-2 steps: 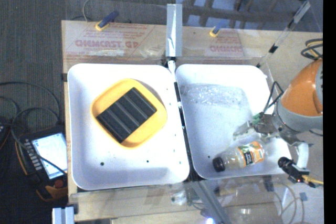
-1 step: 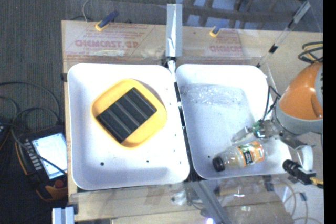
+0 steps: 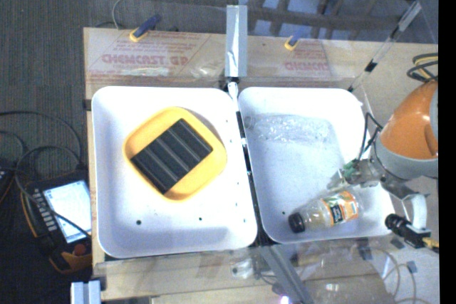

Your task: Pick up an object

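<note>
The bottle (image 3: 324,212) lay on its side near the front of the right bin (image 3: 285,153), beside crumpled clear plastic (image 3: 292,130). The claw's state could not be told. The left bin (image 3: 114,224) held a yellow and black pad (image 3: 175,152).

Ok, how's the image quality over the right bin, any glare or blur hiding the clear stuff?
Camera view: lighting is even and soft, with weak shadows; the crinkled clear plastic nearly melts into the right bin's white floor; the bottle reads sharper thanks to its dark cap and orange label; the arm looks slightly soft.
</note>
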`<state>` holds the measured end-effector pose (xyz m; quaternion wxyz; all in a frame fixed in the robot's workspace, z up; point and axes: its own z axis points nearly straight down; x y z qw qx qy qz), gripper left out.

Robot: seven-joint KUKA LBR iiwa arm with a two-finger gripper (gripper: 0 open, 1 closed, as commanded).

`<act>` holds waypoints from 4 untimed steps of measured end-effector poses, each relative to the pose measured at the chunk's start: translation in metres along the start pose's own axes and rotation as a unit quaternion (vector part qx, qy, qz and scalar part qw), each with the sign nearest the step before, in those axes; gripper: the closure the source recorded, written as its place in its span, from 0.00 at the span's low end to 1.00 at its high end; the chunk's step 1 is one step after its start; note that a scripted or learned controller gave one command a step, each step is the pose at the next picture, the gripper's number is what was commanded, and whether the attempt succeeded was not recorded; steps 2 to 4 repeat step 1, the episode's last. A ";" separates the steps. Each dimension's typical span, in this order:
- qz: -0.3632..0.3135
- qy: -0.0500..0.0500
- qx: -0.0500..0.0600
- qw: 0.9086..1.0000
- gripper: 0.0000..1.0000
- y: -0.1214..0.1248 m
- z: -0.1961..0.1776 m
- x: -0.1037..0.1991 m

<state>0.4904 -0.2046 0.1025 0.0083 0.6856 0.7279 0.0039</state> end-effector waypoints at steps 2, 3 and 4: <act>0.079 0.002 0.010 0.997 1.00 -0.002 -0.082 0.048; 0.079 0.002 0.010 0.997 1.00 -0.002 -0.082 0.048; 0.079 0.002 0.010 0.997 1.00 -0.002 -0.082 0.048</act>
